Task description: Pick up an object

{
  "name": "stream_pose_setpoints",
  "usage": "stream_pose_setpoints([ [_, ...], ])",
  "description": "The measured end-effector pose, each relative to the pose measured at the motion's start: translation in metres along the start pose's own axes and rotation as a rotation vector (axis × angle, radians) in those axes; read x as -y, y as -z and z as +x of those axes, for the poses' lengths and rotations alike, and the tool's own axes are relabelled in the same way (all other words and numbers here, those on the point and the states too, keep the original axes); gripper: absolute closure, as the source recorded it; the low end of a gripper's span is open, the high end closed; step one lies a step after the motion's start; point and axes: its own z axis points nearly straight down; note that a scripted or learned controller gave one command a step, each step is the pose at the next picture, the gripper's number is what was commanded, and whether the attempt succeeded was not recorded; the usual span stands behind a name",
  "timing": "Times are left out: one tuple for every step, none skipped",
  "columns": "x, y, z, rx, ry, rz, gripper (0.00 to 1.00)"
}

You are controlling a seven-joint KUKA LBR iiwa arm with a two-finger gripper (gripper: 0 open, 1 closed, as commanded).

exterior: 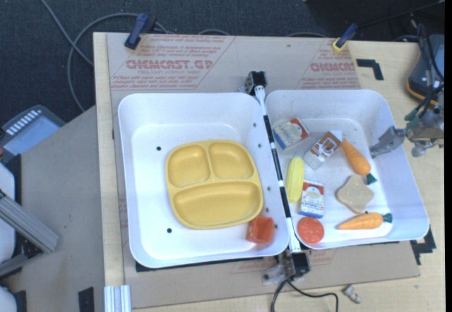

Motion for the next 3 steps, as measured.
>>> stream_pose_setpoints([
  [-0.052,-0.090,0.011,-0.002,0.001,0.003,0.00],
  [-0.039,-0.148,-0.015,-0.011,0.004,0.004,0.00],
  [-0.039,-0.138,-0.018,-0.004,0.002,0.001,1.00],
])
